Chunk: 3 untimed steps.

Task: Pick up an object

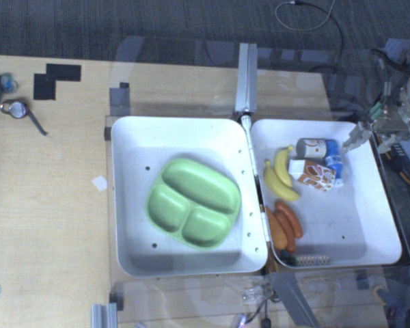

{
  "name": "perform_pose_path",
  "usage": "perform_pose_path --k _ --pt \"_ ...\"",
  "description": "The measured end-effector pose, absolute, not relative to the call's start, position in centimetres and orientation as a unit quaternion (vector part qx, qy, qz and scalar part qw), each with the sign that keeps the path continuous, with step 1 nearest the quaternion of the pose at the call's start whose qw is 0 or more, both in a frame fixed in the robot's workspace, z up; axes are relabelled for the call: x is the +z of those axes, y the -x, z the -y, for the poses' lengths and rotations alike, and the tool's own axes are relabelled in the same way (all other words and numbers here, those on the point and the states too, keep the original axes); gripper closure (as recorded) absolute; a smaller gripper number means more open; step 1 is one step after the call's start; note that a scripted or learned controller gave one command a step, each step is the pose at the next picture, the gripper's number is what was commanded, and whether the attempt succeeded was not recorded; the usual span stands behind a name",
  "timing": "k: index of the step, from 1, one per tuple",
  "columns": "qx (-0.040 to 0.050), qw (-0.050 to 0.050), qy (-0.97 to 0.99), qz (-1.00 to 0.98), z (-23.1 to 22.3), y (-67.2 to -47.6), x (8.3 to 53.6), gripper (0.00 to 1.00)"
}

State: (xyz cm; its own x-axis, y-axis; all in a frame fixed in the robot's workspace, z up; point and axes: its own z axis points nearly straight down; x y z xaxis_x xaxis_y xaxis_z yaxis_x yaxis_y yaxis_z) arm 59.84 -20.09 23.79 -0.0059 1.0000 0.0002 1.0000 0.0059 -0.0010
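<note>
A: How far along is the pick?

B: Barely begun, by my reading. The gripper (359,137) sits at the upper right rim of the right bin (369,241), coming in from the right, and nothing is between its fingers. Whether it is wide or narrow I cannot tell; it is too small and blurred at that edge.

A: So everything is yet to be picked?

B: Yes. All the candidates lie in the right bin: a can (313,147) on its side near the top, a small carton (317,175) just below it and touching it, a banana (280,176) to their left, and a sausage (289,221) by the left wall, with something orange (278,234) beside it. The can and carton are nearest the gripper.

A: What is left, then?

B: The whole of it, I judge: choosing one, descending, closing, lifting.

A: And the other bin?

B: The left bin (133,183) holds a green divided tray (193,202), lying face down as far as I can tell.

A: The surroundings?

B: A pale wooden tabletop (48,217) carries both bins, with a metal rail (245,80) between them at the top. Black tape (55,79) and a small metal tool (19,111) lie at the far left. Beyond is dark carpet (157,9) with a thin cable (321,9) looped on it.
</note>
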Motion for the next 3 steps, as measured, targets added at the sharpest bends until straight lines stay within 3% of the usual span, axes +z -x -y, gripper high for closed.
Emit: perform_pose_path --k 1,2,3 --pt "-0.0009 -0.002 0.739 0.674 20.4 -61.0 11.0 0.00" --pt "0.0016 0.000 0.738 0.675 20.5 -60.9 12.0 1.00" --pt "-0.0006 -0.001 0.793 0.609 15.7 -65.9 23.3 1.00"
